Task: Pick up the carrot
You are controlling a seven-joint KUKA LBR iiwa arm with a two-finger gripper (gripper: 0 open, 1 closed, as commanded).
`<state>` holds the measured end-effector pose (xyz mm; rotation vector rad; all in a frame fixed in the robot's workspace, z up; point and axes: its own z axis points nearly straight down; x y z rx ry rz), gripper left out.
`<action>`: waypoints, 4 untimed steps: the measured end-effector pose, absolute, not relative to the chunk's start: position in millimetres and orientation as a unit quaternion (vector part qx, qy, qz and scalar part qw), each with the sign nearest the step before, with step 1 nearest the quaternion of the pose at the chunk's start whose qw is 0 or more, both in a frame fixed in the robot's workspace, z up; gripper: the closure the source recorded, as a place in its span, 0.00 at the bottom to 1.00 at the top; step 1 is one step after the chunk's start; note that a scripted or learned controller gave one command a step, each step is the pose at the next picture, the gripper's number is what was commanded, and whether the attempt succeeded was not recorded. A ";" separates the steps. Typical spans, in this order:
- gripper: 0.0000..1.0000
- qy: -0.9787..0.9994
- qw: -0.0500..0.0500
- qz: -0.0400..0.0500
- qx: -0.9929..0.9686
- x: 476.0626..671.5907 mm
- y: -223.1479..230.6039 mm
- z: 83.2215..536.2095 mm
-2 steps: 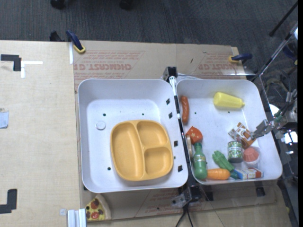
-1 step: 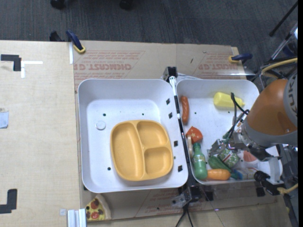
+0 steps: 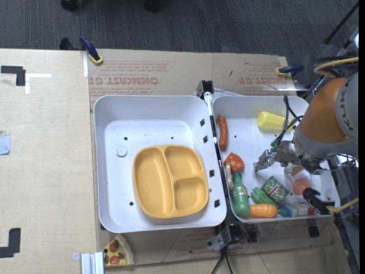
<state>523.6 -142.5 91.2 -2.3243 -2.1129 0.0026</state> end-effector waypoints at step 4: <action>0.00 -0.584 0.000 0.002 -0.811 478.0 49.9 190.3</action>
